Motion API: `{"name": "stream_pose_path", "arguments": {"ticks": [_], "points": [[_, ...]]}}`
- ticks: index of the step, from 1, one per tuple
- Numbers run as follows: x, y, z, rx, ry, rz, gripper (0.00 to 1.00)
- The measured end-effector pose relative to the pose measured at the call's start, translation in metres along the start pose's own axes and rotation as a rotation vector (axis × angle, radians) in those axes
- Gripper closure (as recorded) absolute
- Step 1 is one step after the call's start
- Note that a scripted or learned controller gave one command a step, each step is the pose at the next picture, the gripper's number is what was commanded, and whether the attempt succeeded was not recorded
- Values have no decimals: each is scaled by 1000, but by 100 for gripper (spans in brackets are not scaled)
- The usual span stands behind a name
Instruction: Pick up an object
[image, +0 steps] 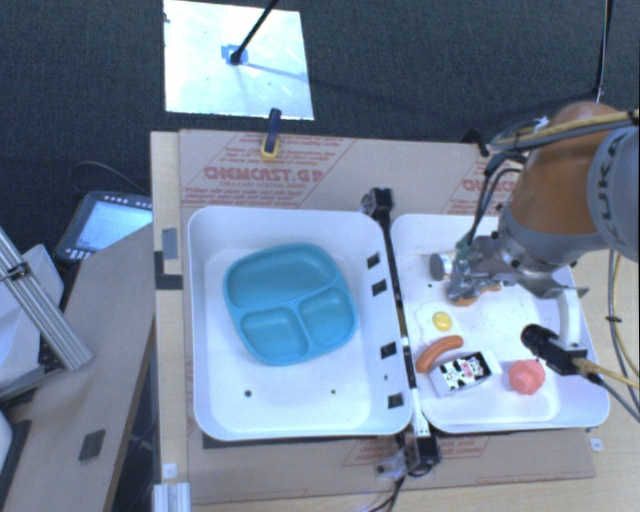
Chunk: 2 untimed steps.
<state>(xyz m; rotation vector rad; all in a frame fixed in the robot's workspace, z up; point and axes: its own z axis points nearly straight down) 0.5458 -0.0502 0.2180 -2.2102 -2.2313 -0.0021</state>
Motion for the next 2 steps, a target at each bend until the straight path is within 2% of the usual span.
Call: {"name": "stream_pose_path", "arguments": {"ticks": [2], "points": [[107,-28,-12,0,1,-1,100]]}}
